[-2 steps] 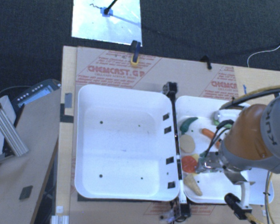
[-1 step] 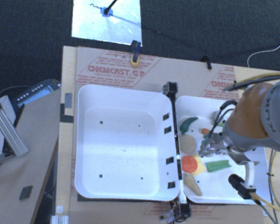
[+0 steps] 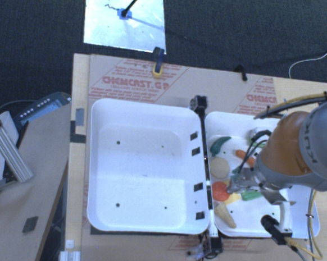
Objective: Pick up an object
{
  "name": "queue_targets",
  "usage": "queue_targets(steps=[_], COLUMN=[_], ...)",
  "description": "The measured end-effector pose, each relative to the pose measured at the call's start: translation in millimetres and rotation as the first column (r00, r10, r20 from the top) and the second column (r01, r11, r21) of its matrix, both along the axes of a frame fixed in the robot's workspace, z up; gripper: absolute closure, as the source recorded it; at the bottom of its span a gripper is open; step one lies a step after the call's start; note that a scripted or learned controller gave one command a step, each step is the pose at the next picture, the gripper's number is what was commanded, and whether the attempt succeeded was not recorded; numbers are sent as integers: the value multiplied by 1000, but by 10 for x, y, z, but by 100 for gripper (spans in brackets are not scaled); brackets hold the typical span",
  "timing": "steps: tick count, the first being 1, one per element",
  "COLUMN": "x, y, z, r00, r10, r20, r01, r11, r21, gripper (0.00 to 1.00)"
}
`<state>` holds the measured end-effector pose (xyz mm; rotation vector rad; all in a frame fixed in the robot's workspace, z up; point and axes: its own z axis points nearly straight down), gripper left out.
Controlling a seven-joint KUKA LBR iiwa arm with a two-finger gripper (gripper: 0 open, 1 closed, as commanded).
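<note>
Red object (image 3: 220,190), lying in the right bin (image 3: 240,226) near a green piece (image 3: 251,194), is approached by the gripper (image 3: 236,184). The gripper's opening cannot be told. A centred, vertical descent is advised.

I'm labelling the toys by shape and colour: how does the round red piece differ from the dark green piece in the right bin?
The red piece is round and flat-looking; the dark green piece is long and curved. The red piece lies nearer the camera, just beside the gripper; the green piece lies farther back, apart from it. Both lie near the right bin's left wall.
</note>
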<state>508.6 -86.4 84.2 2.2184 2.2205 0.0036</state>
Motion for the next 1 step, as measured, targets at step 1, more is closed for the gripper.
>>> queue_targets(steps=[1], x=[189], y=[-142], z=[9], r00=[1000], r10=[0], r20=[1], r01=[0], r11=[1000], r21=[-1], gripper=[100])
